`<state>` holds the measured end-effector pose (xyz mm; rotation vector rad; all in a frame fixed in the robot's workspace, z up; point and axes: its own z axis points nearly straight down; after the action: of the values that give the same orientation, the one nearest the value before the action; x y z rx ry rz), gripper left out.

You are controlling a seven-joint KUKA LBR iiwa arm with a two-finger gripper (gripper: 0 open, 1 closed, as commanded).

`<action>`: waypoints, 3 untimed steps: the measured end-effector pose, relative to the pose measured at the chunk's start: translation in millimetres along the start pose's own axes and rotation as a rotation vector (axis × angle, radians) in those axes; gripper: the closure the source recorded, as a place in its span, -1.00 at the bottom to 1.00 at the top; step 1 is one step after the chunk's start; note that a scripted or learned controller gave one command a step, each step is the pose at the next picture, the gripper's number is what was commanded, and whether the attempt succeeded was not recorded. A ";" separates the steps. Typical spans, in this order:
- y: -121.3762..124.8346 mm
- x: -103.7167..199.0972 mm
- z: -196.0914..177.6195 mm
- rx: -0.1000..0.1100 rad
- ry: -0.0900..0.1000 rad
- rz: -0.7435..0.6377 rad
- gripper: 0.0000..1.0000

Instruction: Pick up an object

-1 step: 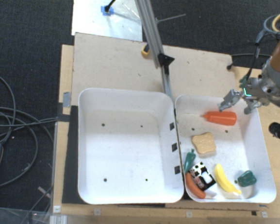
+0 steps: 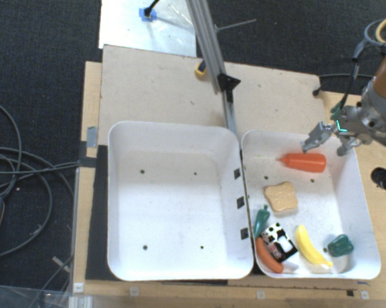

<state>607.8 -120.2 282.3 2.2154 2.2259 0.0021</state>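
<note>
The arm reached in from the right, its jaws [image 2: 328, 140] standing apart and bare, poised at the far end of the right bin [image 2: 364, 198] directly above the carrot [image 2: 304, 162]. One finger [image 2: 314, 138] hung just over the carrot's upper edge; whether it touched could not be determined. This placement suggested the carrot as the intended pick.

The carrot lay on its side on the bin floor, well apart from the other contents: an orange, tapered, smooth piece, seemingly a toy.

The bread slice [image 2: 281, 196] sat mid-bin. The banana [image 2: 312, 247] and remaining small items crowded the near corner. The left bin [image 2: 117, 177] adjoined.
</note>
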 end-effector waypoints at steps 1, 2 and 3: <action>9.2 0.3 47.3 0.004 0.000 0.002 -1.00; 0.2 2.0 93.8 0.005 0.001 0.004 -1.00; 2.0 6.0 136.0 0.004 0.000 0.003 -1.00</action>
<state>610.0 -114.2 146.3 2.2212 2.2241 -0.0017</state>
